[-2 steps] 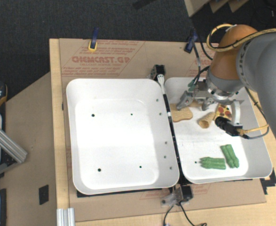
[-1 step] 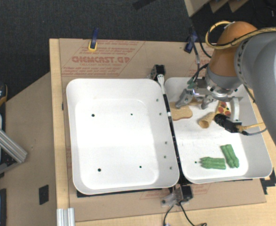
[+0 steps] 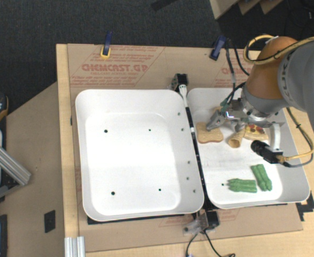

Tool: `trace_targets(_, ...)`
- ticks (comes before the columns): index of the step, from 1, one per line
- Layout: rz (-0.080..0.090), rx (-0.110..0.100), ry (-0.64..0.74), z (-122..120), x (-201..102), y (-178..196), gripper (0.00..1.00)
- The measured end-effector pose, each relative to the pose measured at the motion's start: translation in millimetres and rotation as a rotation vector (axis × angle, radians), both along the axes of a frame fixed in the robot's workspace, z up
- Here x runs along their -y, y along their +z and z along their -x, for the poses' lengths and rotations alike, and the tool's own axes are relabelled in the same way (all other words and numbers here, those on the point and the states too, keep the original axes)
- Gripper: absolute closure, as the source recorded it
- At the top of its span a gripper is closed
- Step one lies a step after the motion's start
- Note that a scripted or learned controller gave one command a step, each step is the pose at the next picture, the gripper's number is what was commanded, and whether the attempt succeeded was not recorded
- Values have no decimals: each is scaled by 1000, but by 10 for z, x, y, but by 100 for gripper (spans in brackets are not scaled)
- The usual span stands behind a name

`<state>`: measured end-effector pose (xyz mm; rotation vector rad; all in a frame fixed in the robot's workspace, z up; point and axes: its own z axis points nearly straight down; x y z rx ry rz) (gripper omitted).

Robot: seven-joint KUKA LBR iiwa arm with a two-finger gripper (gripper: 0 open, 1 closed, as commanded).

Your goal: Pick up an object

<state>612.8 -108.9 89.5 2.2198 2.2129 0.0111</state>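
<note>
- Where the grey arm bends in over the right bin (image 3: 221, 165), its pincer (image 3: 224, 120) hangs low above the bin's far half. Whether it stands apart or together cannot be told from this slant.
- Just nearward and to the view's left of the pincer lies a tan biscuit (image 3: 209, 136), flat, matte and bone-shaped, on the bin floor.
- Nearward of the pincer and a little to the right sits a short tan cylinder (image 3: 235, 140), just beside the biscuit.
- Well nearward of the pincer lie two green pods (image 3: 242, 185), bumpy and ridged, set at an angle to each other.
- To the pincer's left in the view is the left bin (image 3: 130, 154), smooth white plastic with rounded corners and four dark dots.
- Both bins rest on a brown cardboard sheet (image 3: 146, 63) with red lettering, and blue clamps (image 3: 217, 47) grip its far edge.
- Dark carpet (image 3: 66, 9) lies beyond.
</note>
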Motion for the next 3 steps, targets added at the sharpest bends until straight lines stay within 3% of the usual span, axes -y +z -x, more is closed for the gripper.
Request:
trace_targets(1,3,-6,1,-215,-141,-11,0)
trace_targets(2,3,2,1,-133,-148,1,0)
trace_targets(3,-1,-3,-1,28,319,-5,0)
